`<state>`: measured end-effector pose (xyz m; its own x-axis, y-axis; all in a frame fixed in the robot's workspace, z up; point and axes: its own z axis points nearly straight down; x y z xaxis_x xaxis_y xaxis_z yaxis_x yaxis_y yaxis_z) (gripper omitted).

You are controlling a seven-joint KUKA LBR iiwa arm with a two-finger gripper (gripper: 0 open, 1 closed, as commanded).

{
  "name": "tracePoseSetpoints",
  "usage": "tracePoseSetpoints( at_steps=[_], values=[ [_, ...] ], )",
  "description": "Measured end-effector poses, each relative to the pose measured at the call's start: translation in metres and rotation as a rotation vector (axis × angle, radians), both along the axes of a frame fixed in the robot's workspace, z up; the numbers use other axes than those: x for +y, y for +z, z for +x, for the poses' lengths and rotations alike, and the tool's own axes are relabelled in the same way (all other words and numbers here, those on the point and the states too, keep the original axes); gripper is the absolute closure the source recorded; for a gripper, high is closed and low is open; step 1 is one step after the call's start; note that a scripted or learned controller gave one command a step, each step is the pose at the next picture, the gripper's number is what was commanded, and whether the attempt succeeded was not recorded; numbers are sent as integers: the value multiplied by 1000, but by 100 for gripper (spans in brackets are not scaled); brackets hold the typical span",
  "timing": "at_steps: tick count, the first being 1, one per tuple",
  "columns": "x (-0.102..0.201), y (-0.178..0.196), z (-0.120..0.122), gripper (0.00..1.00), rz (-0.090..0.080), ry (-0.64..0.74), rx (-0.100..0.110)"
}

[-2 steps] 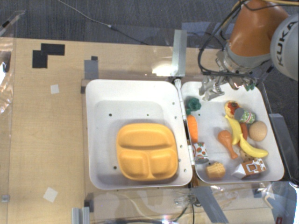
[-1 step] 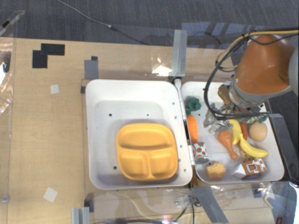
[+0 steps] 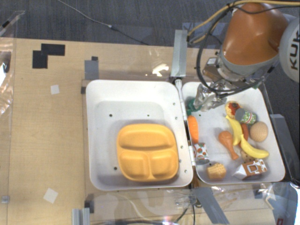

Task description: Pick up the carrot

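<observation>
Camera view: the end effector (image 3: 206,100) hovers just above the carrot (image 3: 192,129) along the right bin's (image 3: 276,165) left wall; its grip state is unclear.

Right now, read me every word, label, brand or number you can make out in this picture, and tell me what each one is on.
"KU": black letters on the arm, cut off at the picture's edge.
Small carton in the right bin: printed pattern, too small to read.
Small can below the carrot: red-and-white print, too blurred to read.
No other readable text.
</observation>
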<state>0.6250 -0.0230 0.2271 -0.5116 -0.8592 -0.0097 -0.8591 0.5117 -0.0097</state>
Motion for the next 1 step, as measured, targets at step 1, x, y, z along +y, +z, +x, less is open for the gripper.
tracePoseSetpoints(
  at_steps=[1],
  values=[
    [51, -38, -119, 100, 2, -260, 10]
  ],
)
